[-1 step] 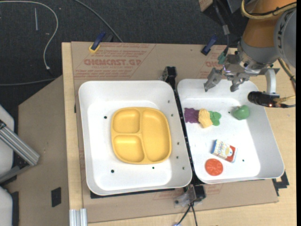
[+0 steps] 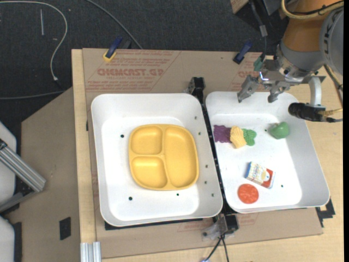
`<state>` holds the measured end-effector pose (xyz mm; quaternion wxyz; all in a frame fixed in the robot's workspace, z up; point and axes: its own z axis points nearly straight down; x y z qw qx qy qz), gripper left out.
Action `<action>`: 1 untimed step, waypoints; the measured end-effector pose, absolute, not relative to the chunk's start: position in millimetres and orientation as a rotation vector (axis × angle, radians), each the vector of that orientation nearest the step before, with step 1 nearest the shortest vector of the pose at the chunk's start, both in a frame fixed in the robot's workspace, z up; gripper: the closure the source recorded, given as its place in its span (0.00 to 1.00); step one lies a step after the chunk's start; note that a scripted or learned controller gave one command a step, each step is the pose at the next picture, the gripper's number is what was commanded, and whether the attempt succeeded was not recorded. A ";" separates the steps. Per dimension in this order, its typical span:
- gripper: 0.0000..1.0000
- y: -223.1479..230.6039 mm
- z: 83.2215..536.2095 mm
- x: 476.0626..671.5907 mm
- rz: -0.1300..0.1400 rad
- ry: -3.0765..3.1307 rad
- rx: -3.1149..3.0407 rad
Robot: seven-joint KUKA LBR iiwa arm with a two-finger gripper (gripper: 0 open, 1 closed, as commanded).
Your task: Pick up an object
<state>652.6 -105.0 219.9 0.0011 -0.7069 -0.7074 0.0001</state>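
Cardboard-covered surface [image 2: 136, 72] held two bins. Gripper [image 2: 260, 91] hung over right bin's [image 2: 305, 162] far edge, jaws spread, empty. Green toy [image 2: 280, 130] looked light, rounded; pinch across its middle.

— Arm [image 2: 327, 21] casing?
— Grey shell, broad orange band above the wrist, black cable looped alongside.
— End fitting?
— Gripper [image 2: 259, 93]: two grey metal fingers [image 2: 244, 91] under a silver mount, small teal mark beside it.
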 end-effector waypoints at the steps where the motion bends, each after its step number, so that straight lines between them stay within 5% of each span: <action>1: 0.00 -99.6 176.8 654.2 0.004 -2.219 -2.217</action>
